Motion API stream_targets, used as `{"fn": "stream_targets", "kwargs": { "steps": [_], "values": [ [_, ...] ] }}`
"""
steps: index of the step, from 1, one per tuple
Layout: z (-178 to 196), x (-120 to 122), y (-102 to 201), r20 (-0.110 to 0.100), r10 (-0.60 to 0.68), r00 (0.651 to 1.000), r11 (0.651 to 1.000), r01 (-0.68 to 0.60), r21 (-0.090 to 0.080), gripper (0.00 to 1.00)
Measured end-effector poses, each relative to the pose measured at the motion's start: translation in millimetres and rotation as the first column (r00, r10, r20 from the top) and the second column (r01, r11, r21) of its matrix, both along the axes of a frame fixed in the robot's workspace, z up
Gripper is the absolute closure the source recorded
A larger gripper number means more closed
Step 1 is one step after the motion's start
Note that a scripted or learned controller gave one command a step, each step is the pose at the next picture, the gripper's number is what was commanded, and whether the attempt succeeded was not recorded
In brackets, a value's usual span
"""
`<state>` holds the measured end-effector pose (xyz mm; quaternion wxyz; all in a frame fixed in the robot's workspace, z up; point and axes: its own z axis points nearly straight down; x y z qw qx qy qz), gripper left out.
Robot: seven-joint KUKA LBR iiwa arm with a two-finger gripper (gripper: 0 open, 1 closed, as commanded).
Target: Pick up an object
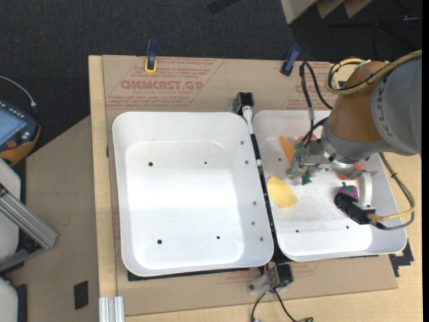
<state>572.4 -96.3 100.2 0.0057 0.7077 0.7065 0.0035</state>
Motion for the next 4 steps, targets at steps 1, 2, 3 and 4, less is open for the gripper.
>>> {"fn": "stream_targets", "kwargs": {
  "steps": [1, 2, 3, 4],
  "values": [
    [90, -39, 55, -0.007, 0.008, 1.0, 1.0, -0.008, 0.005, 1.0],
    [125, -17, 71, -0.007, 0.005, 1.0, 1.0, -0.005, 0.003, 1.0],
    [159, -53, 134, -0.011, 0.01, 1.0, 1.0, -0.01, 0.007, 1.0],
    [285, -43, 153, 0.004, 0.007, 1.0, 1.0, -0.007, 0.006, 1.0]
  ]
}}
